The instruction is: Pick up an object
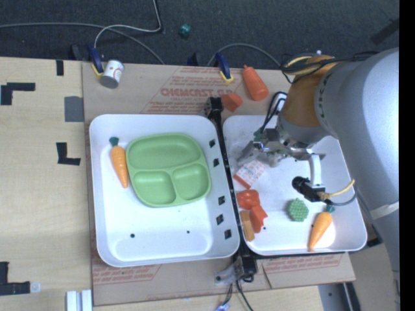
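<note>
Camera view shows the grey arm (363, 115) reaching from the right, its claw (262, 149) low over the right bin (347, 238); whether the claw is open or closed cannot be told. Well to the left of the claw, in the left bin (104, 225), lies a green divided plate (168, 168) with a carrot (118, 164) just beyond it.

Just below the claw lies a small red-and-white packet (249, 172), the nearest thing to take. It looks flat, thin and light, probably soft and a little slippery, so a pinch across its short edges seems wiser than pressing down on its face. Further below the claw sit orange pieces (251, 209) by the bin's wall, likely stiff plastic and easy to grip across the middle. Down and to the right of the claw are a second carrot (319, 229), tapered and apt to slide out, and a small green knobbly ball (297, 210), light and grippy.
</note>
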Controlling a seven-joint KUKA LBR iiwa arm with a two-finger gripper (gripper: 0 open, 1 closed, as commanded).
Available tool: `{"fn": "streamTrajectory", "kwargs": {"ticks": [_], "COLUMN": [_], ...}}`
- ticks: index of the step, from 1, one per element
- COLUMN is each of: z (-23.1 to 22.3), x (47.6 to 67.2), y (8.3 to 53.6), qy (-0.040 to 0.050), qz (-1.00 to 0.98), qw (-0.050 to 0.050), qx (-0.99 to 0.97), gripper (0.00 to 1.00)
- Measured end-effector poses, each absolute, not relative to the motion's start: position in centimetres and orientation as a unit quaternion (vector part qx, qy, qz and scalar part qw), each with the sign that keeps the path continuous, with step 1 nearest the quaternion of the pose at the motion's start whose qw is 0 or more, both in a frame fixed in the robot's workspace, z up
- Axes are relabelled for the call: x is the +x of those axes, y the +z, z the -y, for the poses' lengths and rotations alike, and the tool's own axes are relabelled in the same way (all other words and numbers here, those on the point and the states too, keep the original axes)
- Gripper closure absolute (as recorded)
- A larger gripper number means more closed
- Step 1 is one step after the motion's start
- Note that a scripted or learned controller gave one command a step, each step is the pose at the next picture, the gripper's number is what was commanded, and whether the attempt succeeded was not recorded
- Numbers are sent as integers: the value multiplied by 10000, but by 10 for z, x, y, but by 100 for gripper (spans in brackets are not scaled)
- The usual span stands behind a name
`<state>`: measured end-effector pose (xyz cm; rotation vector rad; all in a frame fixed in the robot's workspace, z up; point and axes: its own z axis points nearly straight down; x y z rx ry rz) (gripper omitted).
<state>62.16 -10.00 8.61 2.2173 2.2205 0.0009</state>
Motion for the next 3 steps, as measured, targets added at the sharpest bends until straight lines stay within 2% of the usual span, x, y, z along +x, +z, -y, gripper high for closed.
{"fn": "streamTrajectory", "kwargs": {"ticks": [1, 2, 3], "z": [95, 101, 99], "x": [624, 652, 629], "y": [86, 86, 86], "qy": [2, 6, 1], "qz": [-7074, -7081, -7075], "qw": [18, 12, 18], "qx": [7068, 7061, 7067], "gripper": [0, 0, 0]}}
